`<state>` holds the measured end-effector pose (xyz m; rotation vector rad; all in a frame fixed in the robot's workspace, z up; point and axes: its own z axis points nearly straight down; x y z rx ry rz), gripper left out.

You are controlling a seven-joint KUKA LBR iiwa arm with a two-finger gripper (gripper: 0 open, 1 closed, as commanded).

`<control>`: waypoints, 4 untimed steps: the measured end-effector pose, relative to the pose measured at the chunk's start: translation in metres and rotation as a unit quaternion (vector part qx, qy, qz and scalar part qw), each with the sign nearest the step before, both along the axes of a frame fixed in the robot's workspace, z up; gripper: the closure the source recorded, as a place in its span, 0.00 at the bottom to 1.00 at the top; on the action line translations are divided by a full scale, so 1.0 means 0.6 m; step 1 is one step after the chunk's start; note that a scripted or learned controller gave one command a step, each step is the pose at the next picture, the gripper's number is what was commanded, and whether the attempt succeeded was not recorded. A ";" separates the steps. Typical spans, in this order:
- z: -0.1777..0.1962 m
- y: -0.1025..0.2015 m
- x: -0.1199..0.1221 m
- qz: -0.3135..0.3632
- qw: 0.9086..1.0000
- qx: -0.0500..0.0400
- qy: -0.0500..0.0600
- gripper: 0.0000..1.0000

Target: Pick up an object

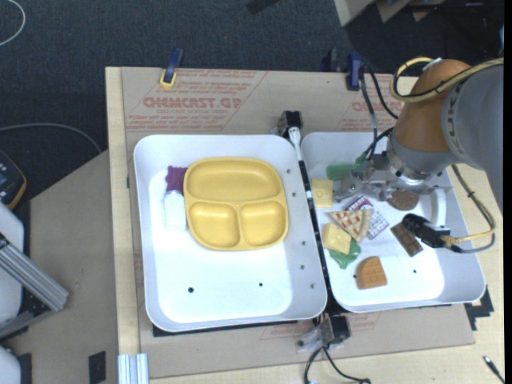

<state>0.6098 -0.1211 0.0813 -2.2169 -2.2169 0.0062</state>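
— Over the right bin (448, 282), the grey arm (420, 118) is reaching in. Its gripper (364, 184) is hanging just up-frame of the pizza slice (352, 218), which I'm taking as our marker.

— Is it gripping anything?

— I cannot tell. The wrist is covering the business end, so whether it is spread or pressed together is not showing, and I'm seeing nothing being carried.

— So what is lying around that slice?

— Plenty of candidates. A pale yellow cheese block (322, 193) is sitting up and to the left of the slice, close to the bin wall. A green piece (338, 170) is lying further up-frame, just left of the gripper. A yellow wedge (340, 242) is resting right below the slice, touching or nearly so. A brown biscuit (370, 273), or possibly a bit of toast, is lying below and slightly right of it. A small printed wrapper (376, 224) is pressing against the slice's right edge, and a dark brown bar (408, 244) is lying further right again.

— And the other side?

— Well to the left of the slice, the left bin (224, 290) is holding a yellow divided plate (236, 202). A purple item (174, 178) and a white one (174, 210) are peeking out on the plate's far side from the slice.
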 end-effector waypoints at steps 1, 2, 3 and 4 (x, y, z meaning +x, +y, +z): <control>0.024 -0.001 0.004 -0.001 1.000 -0.001 -0.004 1.00; 0.130 0.000 0.002 0.000 1.000 -0.002 -0.007 1.00; 0.239 -0.003 0.009 0.001 1.000 -0.002 -0.009 1.00; 0.240 -0.002 0.010 0.000 1.000 -0.001 -0.006 1.00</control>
